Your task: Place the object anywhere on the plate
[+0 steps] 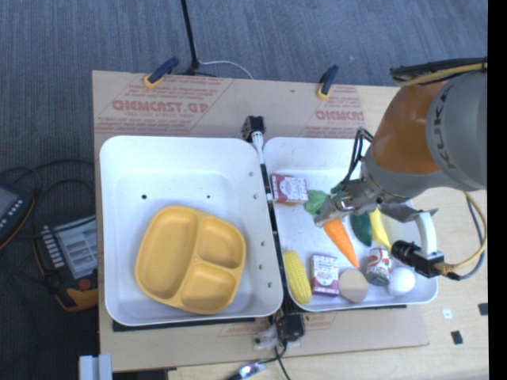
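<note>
Left bin (119, 165): one yellow plate (190, 258), three compartments, lying toward the bin's near side, between its left wall and the divider shared with the right bin.

Right bin (313, 150): holds all loose items.
- Carrot (342, 240), orange, with green top (318, 203). Lies near the bin's centre. Long axis runs diagonally: the leafy end points toward the far left corner, the tapered tip toward the near right corner.
- Red-and-white packet (289, 188), at the far left, just beside the divider.
- Corn cob (297, 276), yellow, at the near left corner, long axis roughly parallel to the divider.
- Second red-and-white packet (324, 275), just right of the corn.
- Beige rounded item (353, 285), near edge, touching or just beside that packet.
- Small can (378, 264), tilted, right of the carrot tip.
- White ball (402, 281), near right corner.
- Yellow banana-like piece (379, 229) and dark green item (362, 226), right of the carrot, partly under the arm.

Arm: grey with orange band, entering over the right bin's right side. Gripper (339, 206) sits low at the carrot's thick end, by the green top. Fingers are at the carrot, but whether they clamp it or stand apart cannot be told.

Bench (158, 105): brown board with red lettering, two clamps on the far edge.
</note>
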